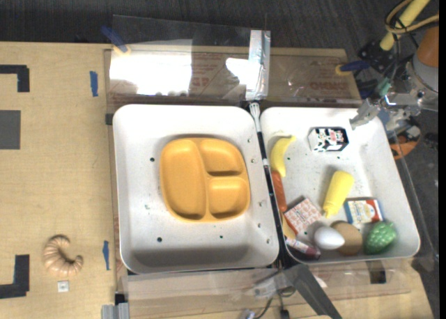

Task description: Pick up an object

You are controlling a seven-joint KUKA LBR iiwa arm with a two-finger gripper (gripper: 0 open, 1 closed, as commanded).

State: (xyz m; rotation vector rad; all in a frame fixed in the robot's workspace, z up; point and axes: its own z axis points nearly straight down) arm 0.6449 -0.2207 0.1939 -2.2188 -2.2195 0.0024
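**Visitor:** Where's your claw (pixel 368 112) right now?

**Me:** At the far right corner of the right bin (pixel 398 171), up by the rim, apart from everything lying in it. From this slant I can't tell how it stands, and I see nothing in it.

**Visitor:** So what's on offer?

**Me:** All in that right bin. A banana (pixel 279 154) lies against the left wall with an orange carrot-like piece (pixel 278 189) just below it. A black-and-white patterned carton (pixel 328 138) sits near the far wall, the nearest thing to my claw. A yellow bottle-shaped toy (pixel 337 193) lies tilted in the middle. Along the near edge, packed together: a red printed packet (pixel 302 214), a white egg (pixel 328 237), a brown egg (pixel 349 236), a small blue and red box (pixel 364 210) and a green bumpy fruit (pixel 380 236). The left bin (pixel 132 171) holds a yellow divided tray (pixel 205 177), and a croissant (pixel 61 255) lies out on the bench.

**Visitor:** Which would you take?

**Me:** The yellow bottle shape, I'd judge. It lies by itself with room on both sides. It looks like light, stiff plastic, likely smooth and rounded, so it could roll or squirt out. I'd close across its narrow width, near the middle of its length.

**Visitor:** Not the eggs?

**Me:** Round, slick-looking and crowded by neighbours. A poor bet.
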